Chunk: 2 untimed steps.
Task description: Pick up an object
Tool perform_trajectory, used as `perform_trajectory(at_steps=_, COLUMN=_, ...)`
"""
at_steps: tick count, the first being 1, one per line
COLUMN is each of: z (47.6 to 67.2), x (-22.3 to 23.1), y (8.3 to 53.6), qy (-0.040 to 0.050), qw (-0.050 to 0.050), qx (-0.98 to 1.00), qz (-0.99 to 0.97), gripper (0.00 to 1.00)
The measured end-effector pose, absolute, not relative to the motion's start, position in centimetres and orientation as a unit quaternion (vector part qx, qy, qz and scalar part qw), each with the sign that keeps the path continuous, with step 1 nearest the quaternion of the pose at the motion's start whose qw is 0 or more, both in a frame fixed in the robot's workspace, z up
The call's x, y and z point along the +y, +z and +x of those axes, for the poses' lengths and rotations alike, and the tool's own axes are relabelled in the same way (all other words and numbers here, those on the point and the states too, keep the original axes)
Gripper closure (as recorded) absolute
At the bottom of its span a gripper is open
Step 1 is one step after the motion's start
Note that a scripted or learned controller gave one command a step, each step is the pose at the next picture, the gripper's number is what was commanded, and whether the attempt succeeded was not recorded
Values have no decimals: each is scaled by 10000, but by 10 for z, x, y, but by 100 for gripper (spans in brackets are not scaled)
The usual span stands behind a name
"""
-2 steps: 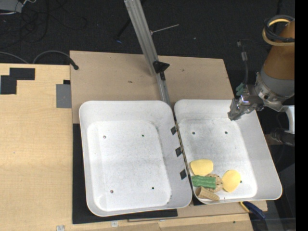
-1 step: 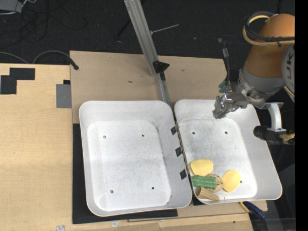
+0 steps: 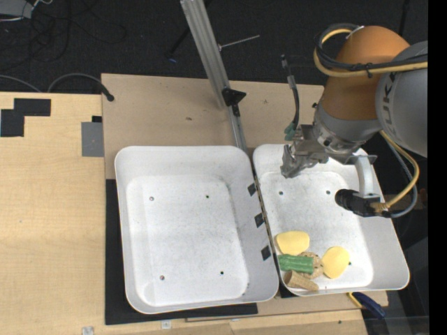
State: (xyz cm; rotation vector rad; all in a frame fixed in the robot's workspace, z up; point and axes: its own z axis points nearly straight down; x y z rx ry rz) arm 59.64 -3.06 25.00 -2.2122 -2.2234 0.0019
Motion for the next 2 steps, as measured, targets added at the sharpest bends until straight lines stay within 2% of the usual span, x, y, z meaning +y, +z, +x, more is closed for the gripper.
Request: perform_trajectory(at_steps=2, z=589, x=72, y=253, qy=4, qw=16, qx=-7087, qz=-7055, gripper=100)
